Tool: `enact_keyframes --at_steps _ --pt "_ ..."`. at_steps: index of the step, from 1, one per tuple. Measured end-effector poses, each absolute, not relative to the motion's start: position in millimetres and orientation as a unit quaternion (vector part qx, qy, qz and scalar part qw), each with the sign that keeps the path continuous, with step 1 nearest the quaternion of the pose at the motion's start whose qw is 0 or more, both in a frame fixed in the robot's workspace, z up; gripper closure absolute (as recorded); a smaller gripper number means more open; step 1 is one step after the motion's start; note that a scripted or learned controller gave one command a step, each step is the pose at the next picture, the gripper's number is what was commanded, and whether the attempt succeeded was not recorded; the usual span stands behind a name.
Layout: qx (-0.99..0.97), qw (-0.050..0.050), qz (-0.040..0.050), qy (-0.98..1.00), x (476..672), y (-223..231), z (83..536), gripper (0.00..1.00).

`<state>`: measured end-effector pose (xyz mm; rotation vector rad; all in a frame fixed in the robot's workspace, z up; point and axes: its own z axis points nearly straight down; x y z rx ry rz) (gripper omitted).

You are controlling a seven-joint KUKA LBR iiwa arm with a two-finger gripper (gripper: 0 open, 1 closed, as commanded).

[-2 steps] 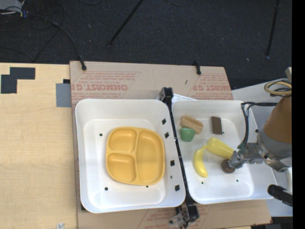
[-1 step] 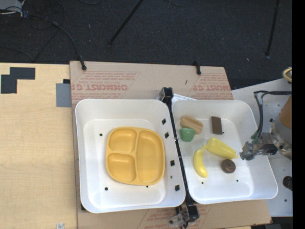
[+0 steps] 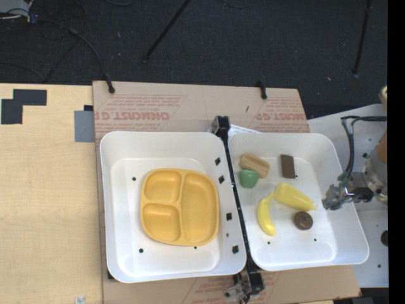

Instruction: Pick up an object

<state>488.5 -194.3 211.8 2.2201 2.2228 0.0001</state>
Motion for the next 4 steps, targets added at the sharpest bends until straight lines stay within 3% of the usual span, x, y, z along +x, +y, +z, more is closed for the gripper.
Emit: enact_keyframes --at_steps 4 --pt "0.705 -0.002 -0.0009 0.709 514.2 12.9 213.7 1.0"
